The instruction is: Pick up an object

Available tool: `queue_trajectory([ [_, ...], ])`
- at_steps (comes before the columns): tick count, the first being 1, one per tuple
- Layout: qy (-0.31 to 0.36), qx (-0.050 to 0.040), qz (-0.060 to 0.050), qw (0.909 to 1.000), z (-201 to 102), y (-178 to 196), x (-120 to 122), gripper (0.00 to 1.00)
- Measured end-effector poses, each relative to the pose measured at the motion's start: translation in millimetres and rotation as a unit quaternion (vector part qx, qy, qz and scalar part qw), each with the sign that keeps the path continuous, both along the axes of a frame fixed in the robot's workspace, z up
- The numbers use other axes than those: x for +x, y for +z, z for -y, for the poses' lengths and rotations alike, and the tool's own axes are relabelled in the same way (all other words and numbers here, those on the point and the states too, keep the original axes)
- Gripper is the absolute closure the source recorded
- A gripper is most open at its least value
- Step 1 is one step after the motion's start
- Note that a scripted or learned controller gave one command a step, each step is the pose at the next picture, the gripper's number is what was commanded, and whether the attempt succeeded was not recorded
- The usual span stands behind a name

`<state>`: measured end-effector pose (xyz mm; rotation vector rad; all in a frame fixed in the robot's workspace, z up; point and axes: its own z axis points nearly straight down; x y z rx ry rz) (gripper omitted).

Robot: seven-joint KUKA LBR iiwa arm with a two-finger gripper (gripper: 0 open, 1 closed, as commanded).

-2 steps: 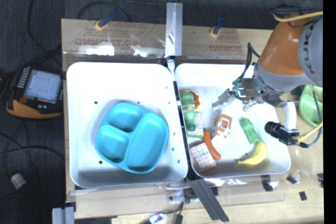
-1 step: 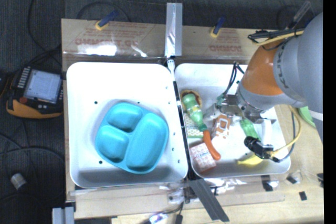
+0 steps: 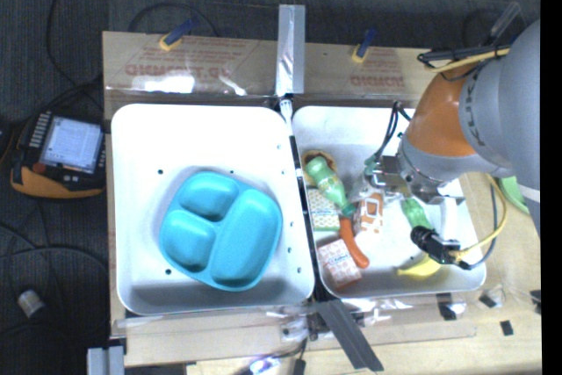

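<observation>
Two shallow white bins are sitting side by side on the bench: the left bin (image 3: 140, 136) is carrying one blue three-compartment plate (image 3: 221, 228), and the right bin (image 3: 342, 126) is carrying a small heap of objects. Counting those, one green bottle (image 3: 327, 183) is lying at the bin's left side with a brownish item touching its far end, one flat patterned packet (image 3: 323, 211) is lying just near of it against the dividing wall, one orange carrot-shaped piece (image 3: 353, 245) is lying slantwise toward the near wall, one pinkish wrapped packet (image 3: 337, 262) is touching the carrot on its left, one small white-and-orange box (image 3: 371, 213) is sitting in the middle, one green cylinder-like piece (image 3: 414, 212) is lying just right of that box, and one yellow banana (image 3: 420, 269) is resting by the near right corner. The grey arm with its orange band (image 3: 439, 120) is reaching in from the right and covering much of the bin's right half, with a black cable fitting (image 3: 430, 241) hanging over the banana's area. The gripper (image 3: 386, 178) is hovering over the middle of the right bin, just far of the white-and-orange box and right of the green bottle; whether its jaws are wide or narrow cannot be told. Outside the bins, a handheld control pendant (image 3: 60, 154) is lying on the floor to the left.
</observation>
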<state>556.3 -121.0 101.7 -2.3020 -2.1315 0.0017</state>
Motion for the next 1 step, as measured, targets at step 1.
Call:
queue_trajectory([
  [1,0.137,-0.0012,0.001,0.9906,-38.3,81.2,-18.6,1.0],
])
